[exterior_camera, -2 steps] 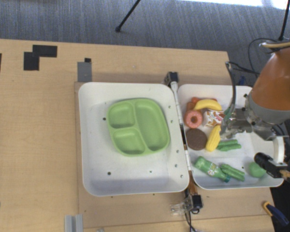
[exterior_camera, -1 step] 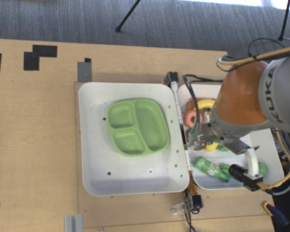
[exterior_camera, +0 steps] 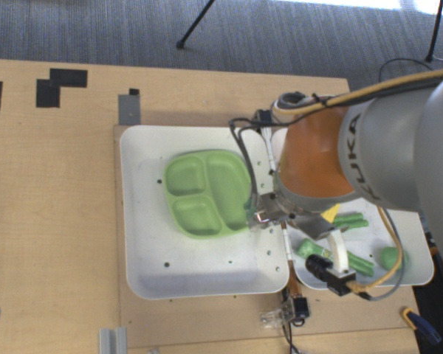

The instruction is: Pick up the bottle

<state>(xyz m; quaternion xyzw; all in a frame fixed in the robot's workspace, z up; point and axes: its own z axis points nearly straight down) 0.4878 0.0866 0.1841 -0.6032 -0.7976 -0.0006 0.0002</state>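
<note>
The arm reaches in from the right, and its orange band and grey wrist cover most of the right bin (exterior_camera: 421,275). My gripper (exterior_camera: 257,214) is low over the divider between the two bins, right at the right edge of the green divided plate (exterior_camera: 207,190). A long green object (exterior_camera: 354,262), possibly the bottle, lies in the right bin below the wrist, apart from the gripper. Nothing can be seen held.
The green plate lies in the middle of the left bin (exterior_camera: 144,271). The right bin also holds a yellow piece (exterior_camera: 330,212), a green stick-like item (exterior_camera: 352,220) and a small green round item (exterior_camera: 387,257). Cables hang off the wrist.
</note>
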